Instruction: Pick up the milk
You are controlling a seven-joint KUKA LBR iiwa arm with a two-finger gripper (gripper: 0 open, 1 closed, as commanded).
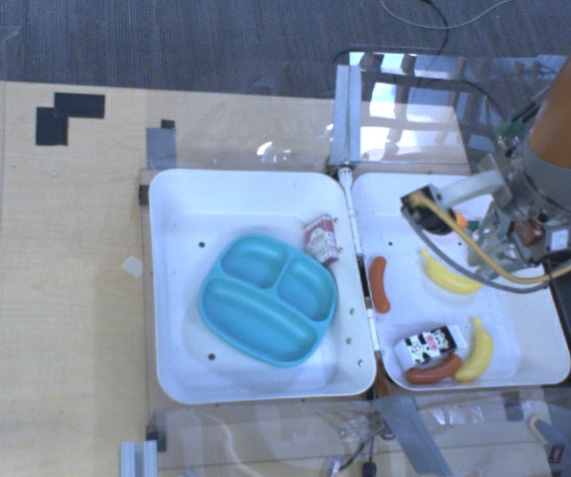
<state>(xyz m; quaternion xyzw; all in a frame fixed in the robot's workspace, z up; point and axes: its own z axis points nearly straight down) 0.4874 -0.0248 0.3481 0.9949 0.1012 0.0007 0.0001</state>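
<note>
The milk (430, 344) is a small carton with black-and-white cow patches. It lies on its side near the front of the right bin (394, 192). A brown sausage (434, 370) rests against its front, and a yellow banana (478, 352) is at its right. My gripper (509, 235) hangs over the right bin's back right part, behind the milk and well apart from it, with a second banana (450, 275) lying between them.
Another sausage (378, 284) lies by the right bin's left wall. The left bin (176, 266) holds a blue divided plate (269, 298) and a small reddish packet (321, 238) by its right wall. Yellow cable loops hang under the wrist.
</note>
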